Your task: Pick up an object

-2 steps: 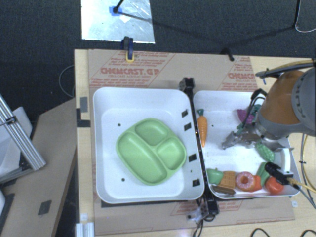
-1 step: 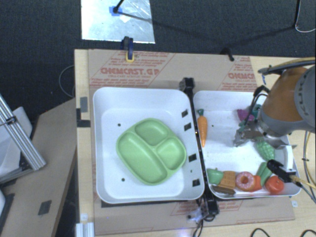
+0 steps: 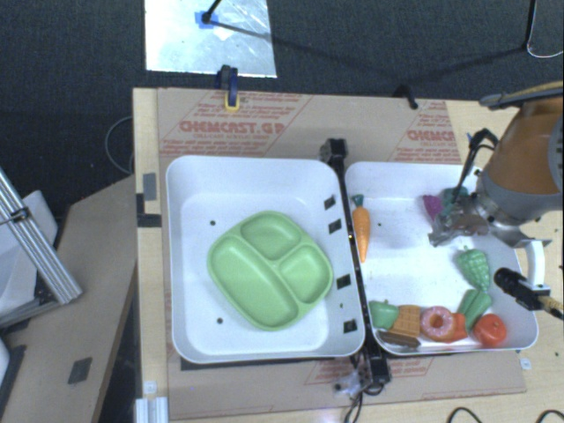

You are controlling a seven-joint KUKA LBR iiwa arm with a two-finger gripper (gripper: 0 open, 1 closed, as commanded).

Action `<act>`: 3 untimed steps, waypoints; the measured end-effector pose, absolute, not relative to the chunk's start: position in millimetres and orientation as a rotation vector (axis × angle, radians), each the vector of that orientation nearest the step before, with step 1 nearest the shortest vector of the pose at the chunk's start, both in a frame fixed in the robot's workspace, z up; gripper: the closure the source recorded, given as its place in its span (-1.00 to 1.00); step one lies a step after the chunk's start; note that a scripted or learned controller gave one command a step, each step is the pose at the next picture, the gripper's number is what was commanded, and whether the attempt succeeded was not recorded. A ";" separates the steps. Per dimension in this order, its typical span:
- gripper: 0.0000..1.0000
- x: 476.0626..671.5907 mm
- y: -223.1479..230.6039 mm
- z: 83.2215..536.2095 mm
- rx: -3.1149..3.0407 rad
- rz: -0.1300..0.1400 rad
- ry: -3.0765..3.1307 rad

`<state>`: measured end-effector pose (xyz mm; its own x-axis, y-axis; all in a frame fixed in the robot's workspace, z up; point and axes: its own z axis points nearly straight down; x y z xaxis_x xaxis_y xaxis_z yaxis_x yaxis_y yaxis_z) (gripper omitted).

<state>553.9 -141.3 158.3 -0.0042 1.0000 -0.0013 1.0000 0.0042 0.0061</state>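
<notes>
Left bin holds a green divided plate (image 3: 269, 270); we see a toy carrot (image 3: 359, 226) by the divider. Our hand (image 3: 451, 225) hovers beside a purple toy (image 3: 432, 205); grip state we cannot tell. Crowded toys could deflect the grasp.

The 2 bins (image 3: 264, 170) are white. The left one holds a pale green divided plate (image 3: 269, 270). In the right bin lie an orange carrot (image 3: 360, 226) with a green top, a purple piece (image 3: 432, 205), a pink-iced doughnut (image 3: 437, 322), a red tomato (image 3: 490, 328) and dark green vegetables (image 3: 474, 268). The counter (image 3: 291, 123) is tan board with red lettering.
</notes>
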 end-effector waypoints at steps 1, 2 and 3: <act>1.00 558.8 -141.3 202.3 2.213 0.006 2.222; 1.00 560.1 -141.4 225.9 2.214 0.004 2.224; 1.00 596.6 -104.4 216.3 2.210 0.005 2.230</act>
<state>596.6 -104.4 216.3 -0.0094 1.0000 0.0009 0.9999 0.0094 0.0036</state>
